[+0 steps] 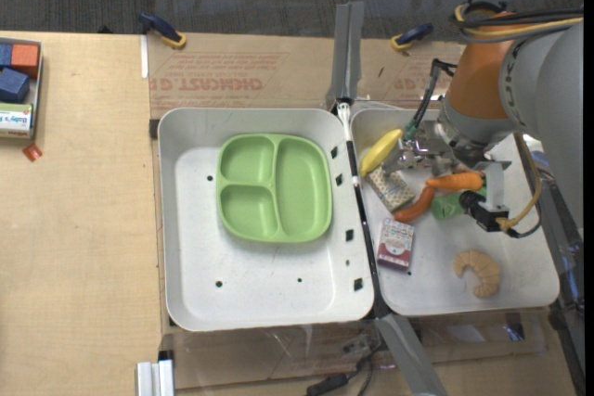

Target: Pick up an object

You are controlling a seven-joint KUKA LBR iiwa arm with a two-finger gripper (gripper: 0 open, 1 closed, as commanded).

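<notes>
Hand [415,153] perhaps behind banana [380,150], fingertips hidden; arm [548,60] cropped at right.

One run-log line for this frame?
arm: over right bin | hand: beside banana | grasp: unclear | left bin: green divided plate

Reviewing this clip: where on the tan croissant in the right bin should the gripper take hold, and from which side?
Grip the tan croissant across the thick middle of its curve, coming straight down from above. It lies flat on the right white bin, apart from the red carton and the carrot, so fingers would likely have room on either side. The tapered ends look harder to hold.
</notes>
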